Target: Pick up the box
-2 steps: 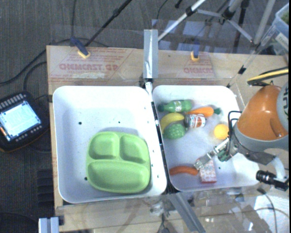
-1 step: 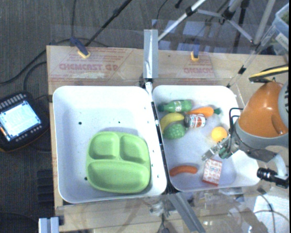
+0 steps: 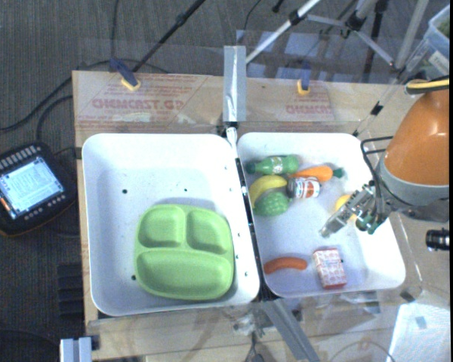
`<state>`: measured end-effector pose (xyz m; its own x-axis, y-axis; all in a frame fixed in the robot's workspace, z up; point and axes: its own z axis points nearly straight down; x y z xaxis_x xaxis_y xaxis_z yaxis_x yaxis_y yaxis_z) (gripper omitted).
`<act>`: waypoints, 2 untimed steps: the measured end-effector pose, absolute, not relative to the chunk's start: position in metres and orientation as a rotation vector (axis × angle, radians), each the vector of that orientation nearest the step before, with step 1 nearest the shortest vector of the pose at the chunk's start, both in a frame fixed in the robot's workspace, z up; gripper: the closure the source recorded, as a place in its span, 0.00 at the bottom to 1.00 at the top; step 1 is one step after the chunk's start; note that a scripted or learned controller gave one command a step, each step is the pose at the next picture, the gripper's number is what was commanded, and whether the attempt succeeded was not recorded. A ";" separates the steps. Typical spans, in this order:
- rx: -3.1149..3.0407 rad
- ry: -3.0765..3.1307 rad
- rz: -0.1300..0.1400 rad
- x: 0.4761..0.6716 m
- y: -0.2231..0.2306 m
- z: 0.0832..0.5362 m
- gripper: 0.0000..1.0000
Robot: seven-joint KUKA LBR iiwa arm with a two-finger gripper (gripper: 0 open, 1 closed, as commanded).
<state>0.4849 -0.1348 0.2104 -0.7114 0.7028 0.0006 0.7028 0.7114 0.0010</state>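
From the fixed overhead camera, two shallow white plastic bins sit side by side on a brown board-covered bench. The left bin [image 3: 106, 172] holds a light green plastic tray with three compartments [image 3: 186, 253], lying flat in the near half of the bin.

The right bin [image 3: 381, 266] carries the smaller items. Toward its far left corner lies a green plastic bottle [image 3: 272, 164] on its side, with an orange toy carrot [image 3: 315, 174] to its right. Just below them sit a yellow toy banana [image 3: 266, 185], a round green fruit-like piece [image 3: 272, 203] touching the banana, and a small red-and-white can [image 3: 305, 188] beside both. Near the front wall of this bin lies a reddish-orange toy sausage [image 3: 285, 264], and just to its right is the small red and pink cardboard box [image 3: 329, 268], flat on the bin floor, close to the front edge and apart from the sausage.

The grey arm with its orange band [image 3: 419, 145] reaches in from the right, above the right side of the right bin. Its two-finger gripper [image 3: 346, 216] hangs over the bin's right-middle area, slanting down and leftward, well apart from the box and further back than it. A small yellow object [image 3: 341, 201] shows just beside the gripper. Whether the gripper is spread or closed cannot be told from this angle, and nothing is seen held in it.

A black handheld control pendant with a lit screen [image 3: 24, 187] rests on the dark floor left of the bench.
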 end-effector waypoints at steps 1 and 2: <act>-1.193 -2.906 -0.003 0.485 -0.135 0.210 0.00; -1.363 -2.827 0.002 0.483 -0.171 0.120 0.00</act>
<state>0.4831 -0.1708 0.1202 -0.6228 0.7824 0.0019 0.7824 0.6228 -0.0023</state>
